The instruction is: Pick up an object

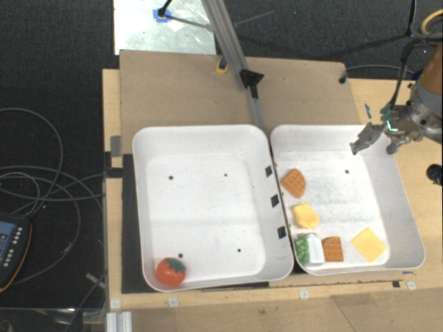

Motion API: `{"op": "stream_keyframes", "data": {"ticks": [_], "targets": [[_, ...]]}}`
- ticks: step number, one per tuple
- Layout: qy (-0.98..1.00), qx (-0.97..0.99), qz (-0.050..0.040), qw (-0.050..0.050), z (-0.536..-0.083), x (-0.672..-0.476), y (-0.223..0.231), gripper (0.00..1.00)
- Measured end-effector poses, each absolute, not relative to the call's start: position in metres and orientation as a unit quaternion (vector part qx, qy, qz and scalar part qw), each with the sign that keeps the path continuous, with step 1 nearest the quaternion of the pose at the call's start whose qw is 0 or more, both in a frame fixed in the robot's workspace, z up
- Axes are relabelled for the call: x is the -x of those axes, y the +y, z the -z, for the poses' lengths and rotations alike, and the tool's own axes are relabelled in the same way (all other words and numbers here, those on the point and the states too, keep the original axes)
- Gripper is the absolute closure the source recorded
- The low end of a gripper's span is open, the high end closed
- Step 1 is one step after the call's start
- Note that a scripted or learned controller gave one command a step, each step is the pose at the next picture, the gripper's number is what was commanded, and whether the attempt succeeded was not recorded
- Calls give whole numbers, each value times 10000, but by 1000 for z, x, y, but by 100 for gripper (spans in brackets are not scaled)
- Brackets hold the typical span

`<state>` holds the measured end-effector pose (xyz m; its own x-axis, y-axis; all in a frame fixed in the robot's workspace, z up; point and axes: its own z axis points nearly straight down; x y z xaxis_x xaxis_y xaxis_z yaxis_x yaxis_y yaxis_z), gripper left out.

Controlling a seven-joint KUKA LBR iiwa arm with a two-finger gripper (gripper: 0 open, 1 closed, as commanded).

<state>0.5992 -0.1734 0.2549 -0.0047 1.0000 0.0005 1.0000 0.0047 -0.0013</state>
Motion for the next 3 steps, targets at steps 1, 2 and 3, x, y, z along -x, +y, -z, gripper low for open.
{"op": "stream_keyframes", "data": {"ticks": [1, 2, 3], "targets": [[-7091, 7051, 4, -7, -257, -600, -173, 0], [-7087, 7055, -9, 14, -196, -601, -167, 0], [-7072, 7070, -9, 10, -142, -596, -177, 0]]}}
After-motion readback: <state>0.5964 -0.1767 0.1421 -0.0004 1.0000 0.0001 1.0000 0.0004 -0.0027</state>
